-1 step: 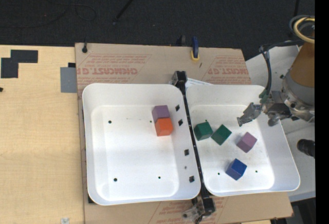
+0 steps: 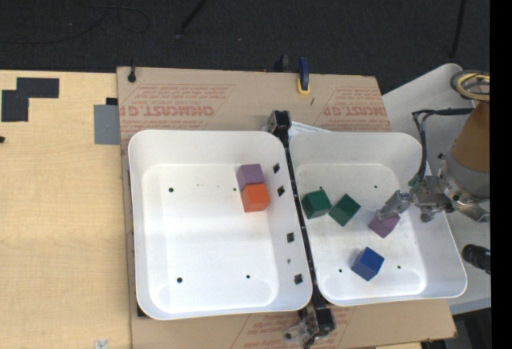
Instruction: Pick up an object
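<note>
Six blocks in bins; we count none lifted yet. Fingers (image 2: 398,205) low in right bin (image 2: 432,279), touching small purple block (image 2: 384,223) on bin floor. Finger spread we cannot tell. Grasp and lift remain.

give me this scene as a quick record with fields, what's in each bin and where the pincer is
left bin: purple block touching orange block, purple one on the far side
right bin: two green blocks side by side, blue block nearer the front, small purple block
arm: reaches in from the right
pincer: low in the right bin, right at the small purple block
grasp: cannot tell whether the block is between the tips
task state: no block seen lifted
</note>
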Controlling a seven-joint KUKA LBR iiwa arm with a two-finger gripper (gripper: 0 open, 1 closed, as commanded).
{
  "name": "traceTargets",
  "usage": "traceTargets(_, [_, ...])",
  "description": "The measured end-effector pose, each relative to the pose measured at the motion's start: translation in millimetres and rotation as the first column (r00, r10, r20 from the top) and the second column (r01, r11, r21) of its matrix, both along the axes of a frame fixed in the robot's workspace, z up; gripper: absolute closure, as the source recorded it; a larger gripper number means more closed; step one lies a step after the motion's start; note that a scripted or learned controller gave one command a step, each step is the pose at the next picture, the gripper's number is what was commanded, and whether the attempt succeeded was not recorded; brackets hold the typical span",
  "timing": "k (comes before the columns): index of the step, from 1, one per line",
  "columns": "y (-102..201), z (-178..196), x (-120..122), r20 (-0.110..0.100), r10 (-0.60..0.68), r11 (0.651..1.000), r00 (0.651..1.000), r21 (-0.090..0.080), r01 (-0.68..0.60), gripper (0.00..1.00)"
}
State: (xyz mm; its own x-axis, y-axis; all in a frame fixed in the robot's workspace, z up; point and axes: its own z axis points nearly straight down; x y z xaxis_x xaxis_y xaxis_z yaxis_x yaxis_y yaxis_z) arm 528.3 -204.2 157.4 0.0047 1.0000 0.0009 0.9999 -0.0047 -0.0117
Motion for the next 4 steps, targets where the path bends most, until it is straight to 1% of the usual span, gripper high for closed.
traceTargets(1, [-8.7,-73.5,-25.7,0.007,0.003,1.0,1.0,0.001,-0.003,0.0])
traceTargets(2, [2.7,-69.5,38.5,0.014,0.008,1.0,1.0,-0.001,-0.008,0.0])
traceTargets(3, [1.2,-59.7,35.2,0.009,0.003,1.0,1.0,0.001,-0.003,1.0])
traceTargets(4, [66.5,-5.0,118.5,0.02,0.014,1.0,1.0,0.0,-0.014,1.0])
